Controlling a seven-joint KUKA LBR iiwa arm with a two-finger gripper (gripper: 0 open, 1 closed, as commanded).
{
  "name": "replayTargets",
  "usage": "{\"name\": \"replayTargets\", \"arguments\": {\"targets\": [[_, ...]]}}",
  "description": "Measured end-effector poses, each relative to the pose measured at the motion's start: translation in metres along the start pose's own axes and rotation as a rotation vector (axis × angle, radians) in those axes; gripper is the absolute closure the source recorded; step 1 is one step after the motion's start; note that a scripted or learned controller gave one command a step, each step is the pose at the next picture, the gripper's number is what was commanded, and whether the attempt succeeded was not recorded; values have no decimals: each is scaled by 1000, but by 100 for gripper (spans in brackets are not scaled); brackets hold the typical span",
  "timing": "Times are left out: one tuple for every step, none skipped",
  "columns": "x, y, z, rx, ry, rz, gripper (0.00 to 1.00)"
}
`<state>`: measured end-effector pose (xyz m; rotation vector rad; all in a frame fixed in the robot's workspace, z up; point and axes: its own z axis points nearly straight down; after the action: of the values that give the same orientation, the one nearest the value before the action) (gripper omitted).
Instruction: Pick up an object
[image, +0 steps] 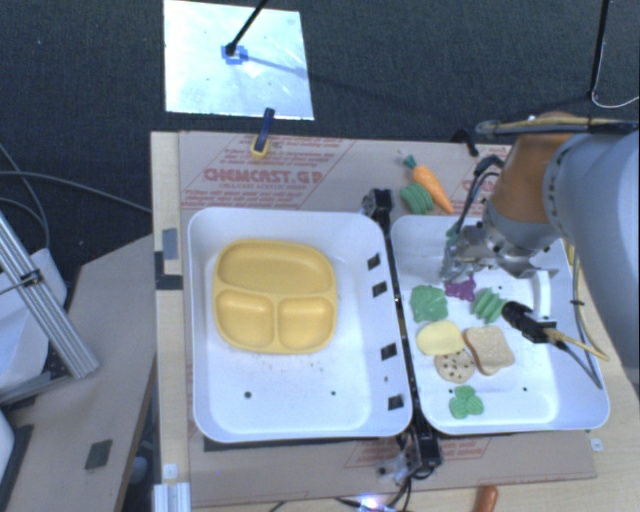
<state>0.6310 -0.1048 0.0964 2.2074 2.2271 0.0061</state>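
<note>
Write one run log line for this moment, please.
end effector: low in right bin, above purple toy | grasp: unclear | left bin: yellow tray

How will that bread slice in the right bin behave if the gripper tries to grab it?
The bread slice lies flat, so the fingers may struggle to get under its thin edge. It looks like a stiff, light toy and would probably slide rather than bend. It touches the cookie, which would likely get nudged too.

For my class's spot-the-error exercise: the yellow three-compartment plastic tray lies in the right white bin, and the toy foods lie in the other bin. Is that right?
Not quite. The camera view shows the yellow three-compartment plastic tray lying in the left white bin; the toy foods lie in the other bin, the right one.
</note>
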Motion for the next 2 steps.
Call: {"name": "replayTargets", "arguments": {"targets": [[0, 0, 0, 1, 0, -2, 0], [0, 1, -11, -3, -1, -5, 100]]}}
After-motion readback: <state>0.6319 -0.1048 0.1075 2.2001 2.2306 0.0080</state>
